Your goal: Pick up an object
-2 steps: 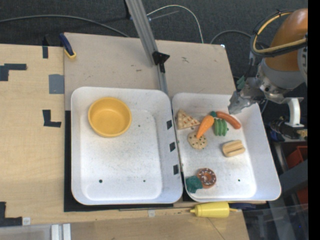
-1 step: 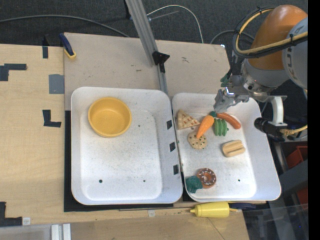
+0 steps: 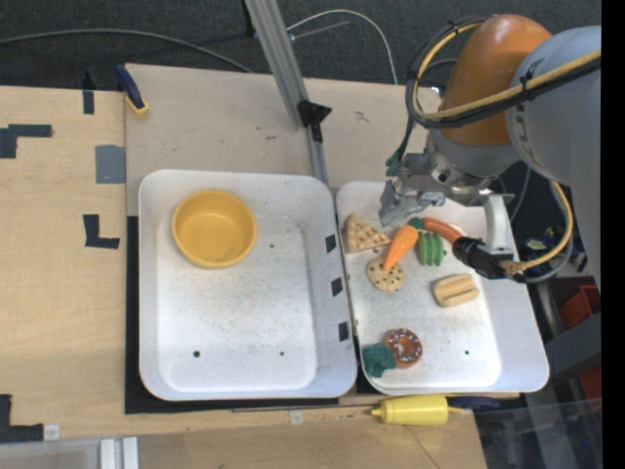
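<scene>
The right bin [image 3: 488,355] holds several toy foods: a waffle wedge [image 3: 362,234], an orange carrot [image 3: 398,247], a round cookie [image 3: 386,276], a green vegetable piece [image 3: 430,248], a red-orange pepper [image 3: 441,229], a tan bread roll [image 3: 455,289], a sprinkled donut [image 3: 402,346] and a teal piece [image 3: 377,360]. My gripper [image 3: 402,203] hangs low at the far end of this bin, just above the carrot's top and beside the waffle wedge. I see nothing between its fingers.
A yellow bowl [image 3: 214,228] sits in the left bin [image 3: 234,350]. A yellow mustard bottle [image 3: 415,410] lies on the bench in front of the right bin. A slanted metal pole [image 3: 283,57] rises behind the bins. Black cables loop around my wrist.
</scene>
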`<move>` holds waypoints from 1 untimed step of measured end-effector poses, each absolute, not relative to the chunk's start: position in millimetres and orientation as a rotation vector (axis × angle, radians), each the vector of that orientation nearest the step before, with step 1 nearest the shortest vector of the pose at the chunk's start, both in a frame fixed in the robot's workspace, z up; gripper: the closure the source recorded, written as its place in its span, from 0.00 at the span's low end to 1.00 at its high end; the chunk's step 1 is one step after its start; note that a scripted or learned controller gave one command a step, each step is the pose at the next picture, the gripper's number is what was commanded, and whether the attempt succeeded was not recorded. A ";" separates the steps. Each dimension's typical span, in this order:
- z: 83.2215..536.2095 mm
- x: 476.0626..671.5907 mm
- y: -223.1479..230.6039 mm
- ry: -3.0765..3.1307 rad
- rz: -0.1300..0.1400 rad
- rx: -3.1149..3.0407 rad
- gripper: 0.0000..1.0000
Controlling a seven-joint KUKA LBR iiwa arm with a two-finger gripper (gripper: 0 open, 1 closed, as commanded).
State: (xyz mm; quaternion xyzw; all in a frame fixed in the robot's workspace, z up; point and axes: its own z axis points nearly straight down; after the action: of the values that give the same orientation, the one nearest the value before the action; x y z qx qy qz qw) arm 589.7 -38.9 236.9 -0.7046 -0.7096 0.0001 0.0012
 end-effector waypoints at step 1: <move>242.8 590.1 14.5 -2.228 -0.001 -2.212 1.00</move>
State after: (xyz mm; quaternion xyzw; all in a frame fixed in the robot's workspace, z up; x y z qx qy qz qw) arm 590.1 14.5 242.8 -0.7046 -0.7096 -0.0002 0.0011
